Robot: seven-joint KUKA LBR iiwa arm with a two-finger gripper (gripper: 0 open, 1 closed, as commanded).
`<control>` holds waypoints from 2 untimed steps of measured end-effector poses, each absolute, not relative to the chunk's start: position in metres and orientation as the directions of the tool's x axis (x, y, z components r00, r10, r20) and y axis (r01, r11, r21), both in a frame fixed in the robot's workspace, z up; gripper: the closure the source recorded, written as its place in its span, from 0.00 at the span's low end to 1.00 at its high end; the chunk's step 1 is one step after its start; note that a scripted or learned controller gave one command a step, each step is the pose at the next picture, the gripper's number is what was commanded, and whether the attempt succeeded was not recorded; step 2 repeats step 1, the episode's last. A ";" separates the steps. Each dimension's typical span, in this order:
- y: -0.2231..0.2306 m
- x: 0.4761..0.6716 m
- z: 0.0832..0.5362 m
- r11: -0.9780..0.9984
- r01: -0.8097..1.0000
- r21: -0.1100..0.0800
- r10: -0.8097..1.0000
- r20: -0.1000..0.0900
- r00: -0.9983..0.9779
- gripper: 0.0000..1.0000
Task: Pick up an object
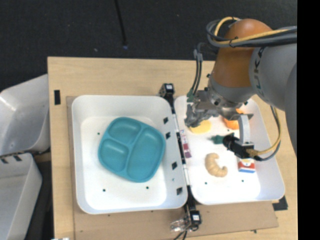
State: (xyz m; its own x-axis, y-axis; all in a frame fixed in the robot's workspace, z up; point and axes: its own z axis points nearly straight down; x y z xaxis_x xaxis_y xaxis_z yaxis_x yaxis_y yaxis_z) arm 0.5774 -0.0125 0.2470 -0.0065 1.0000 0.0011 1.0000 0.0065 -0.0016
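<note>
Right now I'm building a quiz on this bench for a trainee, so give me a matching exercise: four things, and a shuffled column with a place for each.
Things:
1. teal divided plate
2. croissant
3. yellow piece
4. small red, white and blue item

Places:
A. right bin, directly beside the gripper
B. middle of the left bin
C. right bin, right of the croissant
D. right bin, lower middle

Pairs: 1-B, 2-D, 3-A, 4-C

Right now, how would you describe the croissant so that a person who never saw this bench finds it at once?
Look at the right bin, the one the arm reaches over. The croissant lies near its middle, below the hand and left of a small red, white and blue box. It is the only pale tan, curved thing there.
</note>
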 end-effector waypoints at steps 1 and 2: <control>0.048 0.591 0.246 0.008 1.000 0.001 1.000 0.001 -0.008 1.00; 0.048 0.591 0.246 0.008 1.000 0.001 1.000 0.001 -0.008 1.00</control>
